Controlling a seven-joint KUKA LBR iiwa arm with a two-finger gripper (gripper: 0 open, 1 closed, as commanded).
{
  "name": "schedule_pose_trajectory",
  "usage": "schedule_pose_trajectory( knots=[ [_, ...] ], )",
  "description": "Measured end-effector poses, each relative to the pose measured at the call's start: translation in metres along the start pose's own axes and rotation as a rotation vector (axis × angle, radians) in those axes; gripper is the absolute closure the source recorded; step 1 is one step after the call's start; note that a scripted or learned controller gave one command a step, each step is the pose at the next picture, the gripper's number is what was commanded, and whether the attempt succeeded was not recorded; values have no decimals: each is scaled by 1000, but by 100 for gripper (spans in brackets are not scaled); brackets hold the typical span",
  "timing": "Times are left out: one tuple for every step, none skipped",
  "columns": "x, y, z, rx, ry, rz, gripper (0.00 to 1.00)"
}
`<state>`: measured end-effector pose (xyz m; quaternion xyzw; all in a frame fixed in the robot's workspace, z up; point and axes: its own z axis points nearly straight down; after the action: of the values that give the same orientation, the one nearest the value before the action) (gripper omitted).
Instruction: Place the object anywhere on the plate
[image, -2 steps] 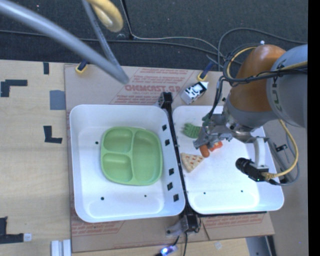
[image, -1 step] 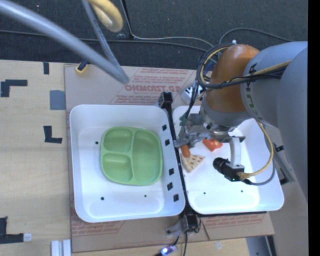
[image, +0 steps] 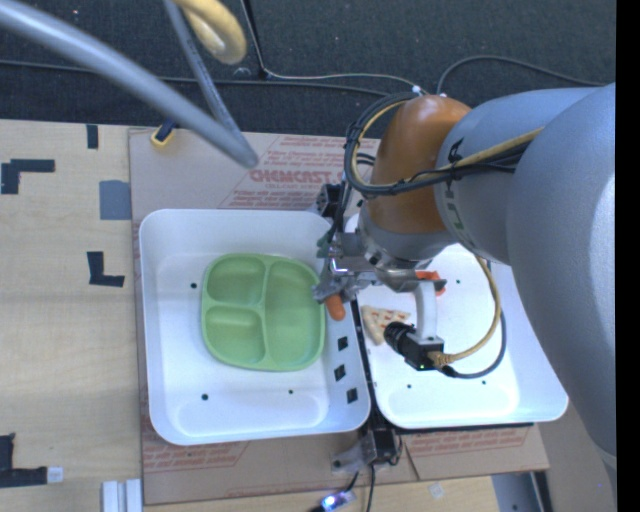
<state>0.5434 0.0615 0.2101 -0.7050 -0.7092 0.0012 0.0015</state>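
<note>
A light green divided plate (image: 262, 310) lies in the left white bin (image: 170, 330). My gripper (image: 334, 296) hangs over the wall between the two bins, just off the plate's right rim. A small orange object (image: 338, 309) pokes out from between its fingertips, so the gripper is shut on it. The grey arm with its orange band (image: 415, 150) reaches in from the right and hides much of the right bin.
In the right bin (image: 480, 390) a tan wedge-shaped piece (image: 385, 322) lies just right of the gripper, and a small orange-red item (image: 428, 275) sits beneath the wrist. A black connector with a yellow cable (image: 420, 352) hangs from the arm.
</note>
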Motion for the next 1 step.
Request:
schedule_pose_trajectory(
  knots=[
    [52, -6, -9, -2, 1, -2, 100]
  ],
)
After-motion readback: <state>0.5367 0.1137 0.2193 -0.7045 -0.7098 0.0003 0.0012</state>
